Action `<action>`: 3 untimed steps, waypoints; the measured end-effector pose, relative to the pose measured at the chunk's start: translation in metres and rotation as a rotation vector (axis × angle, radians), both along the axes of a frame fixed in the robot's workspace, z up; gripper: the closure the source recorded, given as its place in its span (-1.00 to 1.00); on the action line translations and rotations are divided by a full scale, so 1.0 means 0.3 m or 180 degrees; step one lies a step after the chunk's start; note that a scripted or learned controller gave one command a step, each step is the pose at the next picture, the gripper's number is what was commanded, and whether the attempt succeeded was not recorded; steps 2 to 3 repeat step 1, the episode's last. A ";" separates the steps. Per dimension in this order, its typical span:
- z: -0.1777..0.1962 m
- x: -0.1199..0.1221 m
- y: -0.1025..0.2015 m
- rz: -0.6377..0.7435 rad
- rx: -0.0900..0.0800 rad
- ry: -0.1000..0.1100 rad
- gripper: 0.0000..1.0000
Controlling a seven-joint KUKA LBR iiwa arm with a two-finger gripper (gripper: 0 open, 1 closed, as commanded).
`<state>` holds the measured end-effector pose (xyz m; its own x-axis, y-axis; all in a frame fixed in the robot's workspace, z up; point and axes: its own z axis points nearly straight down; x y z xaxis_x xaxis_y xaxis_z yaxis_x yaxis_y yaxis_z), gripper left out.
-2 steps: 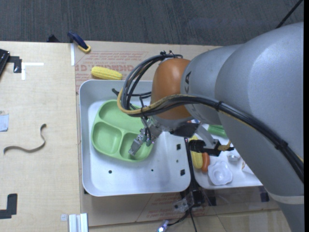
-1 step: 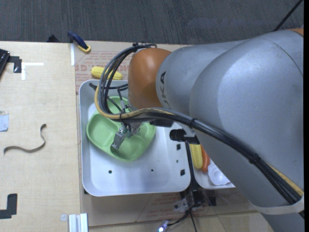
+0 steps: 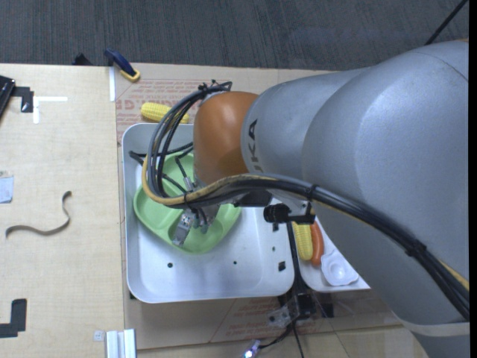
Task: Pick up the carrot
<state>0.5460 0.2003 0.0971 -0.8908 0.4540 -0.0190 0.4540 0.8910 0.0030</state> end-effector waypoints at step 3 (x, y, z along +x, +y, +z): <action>0.003 -0.115 0.030 0.0169 -0.0049 -0.0016 -1.00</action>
